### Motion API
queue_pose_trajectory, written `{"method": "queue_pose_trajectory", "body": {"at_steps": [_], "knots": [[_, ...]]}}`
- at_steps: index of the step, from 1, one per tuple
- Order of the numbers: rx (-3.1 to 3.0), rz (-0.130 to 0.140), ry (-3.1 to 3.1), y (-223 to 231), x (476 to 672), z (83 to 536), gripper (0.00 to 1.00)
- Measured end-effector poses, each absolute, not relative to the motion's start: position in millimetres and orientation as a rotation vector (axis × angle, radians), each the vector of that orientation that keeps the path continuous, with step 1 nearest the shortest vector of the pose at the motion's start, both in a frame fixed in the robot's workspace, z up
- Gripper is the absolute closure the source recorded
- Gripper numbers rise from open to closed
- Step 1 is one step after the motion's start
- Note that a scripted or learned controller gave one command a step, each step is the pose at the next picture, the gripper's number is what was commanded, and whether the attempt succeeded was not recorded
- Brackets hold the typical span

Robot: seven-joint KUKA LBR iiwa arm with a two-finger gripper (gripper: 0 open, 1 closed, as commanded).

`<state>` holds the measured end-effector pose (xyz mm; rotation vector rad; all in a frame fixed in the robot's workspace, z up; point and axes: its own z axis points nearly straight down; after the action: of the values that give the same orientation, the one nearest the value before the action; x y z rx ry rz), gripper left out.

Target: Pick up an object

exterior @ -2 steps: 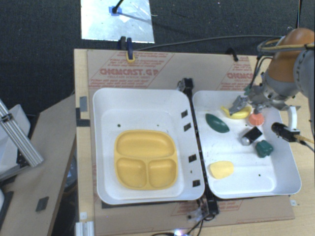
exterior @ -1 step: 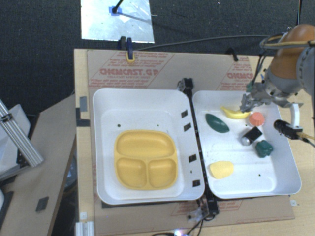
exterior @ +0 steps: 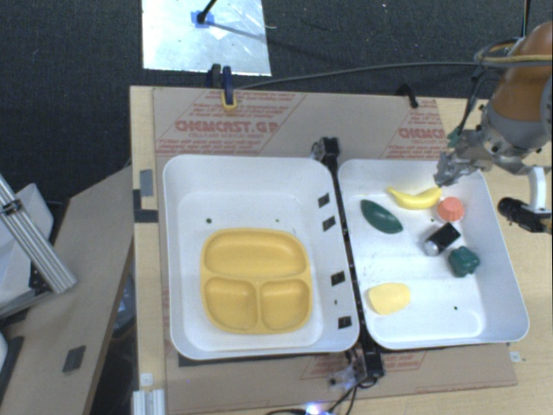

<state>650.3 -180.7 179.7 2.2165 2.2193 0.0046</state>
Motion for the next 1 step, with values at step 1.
{"method": "queue_pose_trajectory", "body": {"at_steps": [1], "knots": [[2.218,0.005,2.218,-183.4,644.6,226.9,1.00]]}}
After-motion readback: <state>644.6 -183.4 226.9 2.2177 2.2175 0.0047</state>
